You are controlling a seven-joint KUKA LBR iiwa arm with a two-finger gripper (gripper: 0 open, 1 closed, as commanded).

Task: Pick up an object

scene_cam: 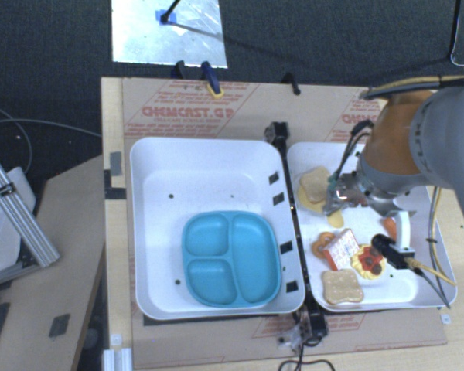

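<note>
My gripper (338, 195) reaches down into the right bin (425, 292), at its upper left part. It hovers at the edge of a tan bread-like piece (314, 182), with a small yellow piece (336, 219) just below it. Whether anything sits in the gripper is hidden by the wrist. Nearer the front lie a red-and-white packet (342, 247), an orange piece (322, 243), a red and yellow round item (367, 263) and a toast slice (342, 286). A small orange item (390, 226) lies under the arm.
The left bin (209, 161) holds a blue divided plate (232, 257) in its front half. A black divider with clips (288, 207) runs between the two bins. The grey arm (429, 141) covers the right bin's back right part.
</note>
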